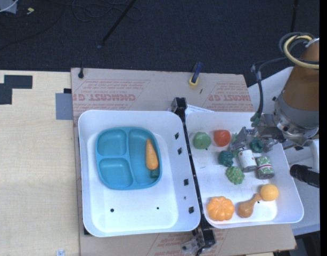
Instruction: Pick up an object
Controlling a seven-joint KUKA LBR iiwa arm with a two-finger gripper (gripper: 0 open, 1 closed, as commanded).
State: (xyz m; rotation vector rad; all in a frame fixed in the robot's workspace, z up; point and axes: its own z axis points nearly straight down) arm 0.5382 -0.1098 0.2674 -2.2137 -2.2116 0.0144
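Objects for picking lie scattered in the right bin [291, 209], the one nearer the arm, and none of them is lifted yet. You see the pincer [252, 141] low over the upper right part of that bin, in the thick of a small cluster: a white cylinder [247, 159], a green patterned can [264, 167], a dark teal piece [226, 158] and a green broccoli-like toy [235, 175]. Whether the pincer is released or clenched you cannot tell, since its tips blend into the clutter, and nothing can be seen between them. The step looks like the approach or the closing on a target, most likely the white cylinder or the can just beside it. The next move calls for a clean closure on one item and a straight lift, because the neighbours sit touching or nearly touching and could be nudged or dragged. More open room lies toward the left of this bin, where a green ball [202, 140] and a red ball [222, 137] sit apart, and along the near edge, where an orange pumpkin [220, 208] and a yellow-orange gourd [259, 199] rest close to the rim. The left bin [94, 207] holds a blue divided plate [113, 169] with a carrot [151, 153] in its right compartment, well away from the arm.
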